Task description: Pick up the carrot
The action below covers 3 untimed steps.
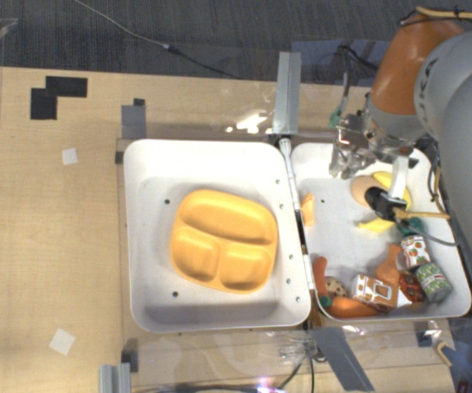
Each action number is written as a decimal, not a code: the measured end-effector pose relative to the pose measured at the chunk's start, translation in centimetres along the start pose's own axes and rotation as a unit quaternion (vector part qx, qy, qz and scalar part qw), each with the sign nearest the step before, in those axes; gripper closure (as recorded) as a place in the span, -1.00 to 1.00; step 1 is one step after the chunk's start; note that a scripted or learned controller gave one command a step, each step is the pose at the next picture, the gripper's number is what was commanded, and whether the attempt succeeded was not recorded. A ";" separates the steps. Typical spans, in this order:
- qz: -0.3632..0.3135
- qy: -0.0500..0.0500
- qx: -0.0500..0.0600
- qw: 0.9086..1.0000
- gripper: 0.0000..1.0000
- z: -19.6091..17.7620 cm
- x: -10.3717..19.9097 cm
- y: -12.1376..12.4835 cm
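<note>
Fingers [337, 167] slightly parted and gripping nothing, the gripper [343, 170] hangs over the far part of the right bin [321, 170], close to that bin's far-left corner. Just right of the fingertips sits a tan disc [361, 189], and beside it, further right and nearer, lies a yellow piece [380, 224]. The grey arm [465, 97], with its orange band [399, 68], reaches in from the right and covers the bin's far-right corner.

The carrot [348, 306] lies in the near part of the same bin, close against the near wall, stretched left to right. It is well apart from the gripper. Its right end is tucked under a small white and red carton [372, 289]. A reddish-orange piece [321, 268] lies just left of and beyond it, near the bin's left wall. To the right of the carton stand or lean two small labelled cans [424, 268] beside a brownish-orange piece [392, 264]; which way up they are is hard to tell. A small orange scrap [307, 210] rests against the left wall, about halfway along.

In the left bin [150, 219], a yellow divided plate [222, 240] lies alone at the middle.
</note>
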State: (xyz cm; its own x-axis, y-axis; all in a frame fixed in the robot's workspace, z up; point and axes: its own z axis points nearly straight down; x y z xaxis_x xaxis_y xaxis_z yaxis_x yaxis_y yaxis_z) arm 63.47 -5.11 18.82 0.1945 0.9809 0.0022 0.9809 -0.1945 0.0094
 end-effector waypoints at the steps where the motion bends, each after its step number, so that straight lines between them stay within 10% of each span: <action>1: -0.182 -0.002 0.000 0.983 1.00 -6.2 -5.7 1.0; 2: -0.112 -0.002 0.002 0.994 1.00 -5.7 -13.2 -8.4; 3: -0.081 0.000 0.007 0.997 1.00 4.4 -10.4 -8.0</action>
State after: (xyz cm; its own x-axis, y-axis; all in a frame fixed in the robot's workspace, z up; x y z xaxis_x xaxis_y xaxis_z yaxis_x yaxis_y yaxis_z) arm 53.66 -13.77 14.35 0.0327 0.9995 0.0014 0.9995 -0.0327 -0.0040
